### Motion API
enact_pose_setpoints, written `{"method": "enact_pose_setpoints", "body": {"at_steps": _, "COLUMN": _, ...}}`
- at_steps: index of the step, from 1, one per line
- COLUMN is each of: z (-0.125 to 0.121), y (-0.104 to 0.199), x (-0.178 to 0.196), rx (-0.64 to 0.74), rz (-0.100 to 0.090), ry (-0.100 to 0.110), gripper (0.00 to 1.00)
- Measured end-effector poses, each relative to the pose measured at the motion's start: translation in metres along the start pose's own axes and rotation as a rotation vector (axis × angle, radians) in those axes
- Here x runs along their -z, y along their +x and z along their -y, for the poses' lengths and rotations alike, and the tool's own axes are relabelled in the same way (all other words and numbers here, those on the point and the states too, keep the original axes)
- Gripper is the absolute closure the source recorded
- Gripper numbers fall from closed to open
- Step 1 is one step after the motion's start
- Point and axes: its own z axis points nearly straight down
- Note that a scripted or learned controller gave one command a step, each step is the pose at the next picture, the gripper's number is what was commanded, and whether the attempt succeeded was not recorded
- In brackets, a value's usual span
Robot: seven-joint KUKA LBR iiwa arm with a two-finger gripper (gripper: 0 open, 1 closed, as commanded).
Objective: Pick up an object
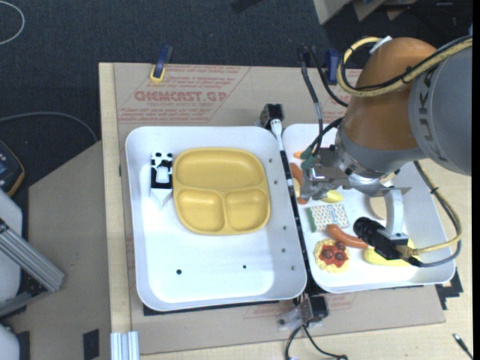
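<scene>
Gripper [321, 177] hovers low in the right bin [431, 201], just above the patterned card [328, 216]; hot dog [346, 236] lies beyond it, fingers' state hidden.

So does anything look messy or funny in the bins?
Nothing looks spilled or broken. The yellow tray sits flat in the left bin, and the toy food, like the little pizza, lies jumbled in the right bin.
</scene>
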Motion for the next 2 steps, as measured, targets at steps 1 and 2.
{"method": "enact_pose_setpoints", "body": {"at_steps": 1, "z": 0.0016, "y": 0.0022, "x": -0.0085, "rx": -0.002, "rz": 0.0, "ry": 0.006, "gripper": 1.0}}
{"method": "enact_pose_setpoints", "body": {"at_steps": 2, "z": -0.0071, "y": -0.0021, "x": -0.0179, "rx": -0.004, "rz": 0.001, "ry": 0.005, "gripper": 1.0}}
